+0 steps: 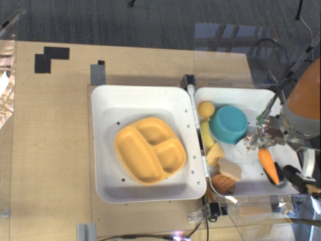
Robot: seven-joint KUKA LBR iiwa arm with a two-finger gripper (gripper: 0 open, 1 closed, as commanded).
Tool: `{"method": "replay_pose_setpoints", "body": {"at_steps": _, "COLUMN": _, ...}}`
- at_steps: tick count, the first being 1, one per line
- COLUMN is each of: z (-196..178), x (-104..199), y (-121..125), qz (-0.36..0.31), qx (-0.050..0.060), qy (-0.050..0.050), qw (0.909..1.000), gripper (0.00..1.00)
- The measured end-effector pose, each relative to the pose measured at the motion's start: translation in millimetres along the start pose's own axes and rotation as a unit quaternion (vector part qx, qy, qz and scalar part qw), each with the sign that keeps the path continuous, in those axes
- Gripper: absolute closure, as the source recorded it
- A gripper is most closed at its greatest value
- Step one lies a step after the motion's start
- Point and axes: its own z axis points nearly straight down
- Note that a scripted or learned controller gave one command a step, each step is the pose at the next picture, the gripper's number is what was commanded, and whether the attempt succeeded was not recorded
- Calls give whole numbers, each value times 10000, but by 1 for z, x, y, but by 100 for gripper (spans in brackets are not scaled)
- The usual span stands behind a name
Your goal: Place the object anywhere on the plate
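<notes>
I am reading the bench [55, 149] from the overhead camera and listing what it is carrying.

Left bin [103, 134]: it is holding one yellow plate [149, 155] with three compartments, which is lying near the middle of the bin floor, turned at a slant to the bin walls. I am seeing nothing lying on the plate.

Right bin [235, 97]: the loose items are crowding along its left wall. A small yellow ball [205, 109] is sitting near the far left corner. A teal bowl [229, 124] is sitting just beside it, toward the bin's middle. A pale yellow banana-like piece [205, 133] is lying along the left wall, partly under the bowl's edge. A pale yellow wedge [215, 153] is lying nearer along that wall, then a tan block [230, 170] and a brown waffle-textured piece [222, 183] at the near left corner, the two touching. An orange carrot [269, 165] is lying toward the bin's right side, slanting toward the near right corner.

Arm [306, 102]: it is reaching in over the right edge of the right bin, orange band showing. The gripper [257, 138] is hanging between the bowl and the carrot's upper end, close to both. I cannot tell how its claw is set, nor whether it is touching the carrot.
</notes>
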Motion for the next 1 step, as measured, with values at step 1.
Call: {"method": "replay_pose_setpoints", "body": {"at_steps": 1, "z": 0, "x": 0, "y": 0, "qz": 2, "qx": -2, "qy": 0, "qw": 10000, "gripper": 0}}
